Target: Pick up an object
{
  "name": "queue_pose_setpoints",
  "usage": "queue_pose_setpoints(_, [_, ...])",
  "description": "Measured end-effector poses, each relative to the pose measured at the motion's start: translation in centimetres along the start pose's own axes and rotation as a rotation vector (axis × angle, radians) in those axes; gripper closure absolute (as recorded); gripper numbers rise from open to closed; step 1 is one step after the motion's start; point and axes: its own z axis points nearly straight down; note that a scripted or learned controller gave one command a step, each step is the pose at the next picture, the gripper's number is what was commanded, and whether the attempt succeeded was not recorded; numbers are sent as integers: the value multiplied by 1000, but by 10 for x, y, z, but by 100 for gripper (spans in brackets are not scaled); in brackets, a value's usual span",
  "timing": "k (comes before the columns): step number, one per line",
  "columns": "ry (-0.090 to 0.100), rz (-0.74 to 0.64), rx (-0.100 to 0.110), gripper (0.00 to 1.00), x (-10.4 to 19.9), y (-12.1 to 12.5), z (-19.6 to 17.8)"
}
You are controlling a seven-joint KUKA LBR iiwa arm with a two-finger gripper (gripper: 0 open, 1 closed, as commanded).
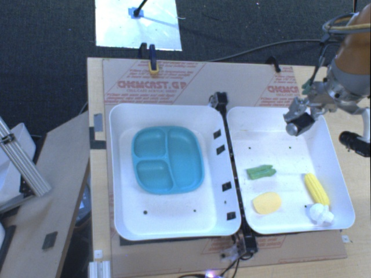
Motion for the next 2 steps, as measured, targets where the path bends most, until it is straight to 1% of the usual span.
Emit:
queue_pose_setpoints(1, [2,-5,6,100,56,-1,6])
queue_pose_setpoints(2, [3,-6,6,100,111,-21,4])
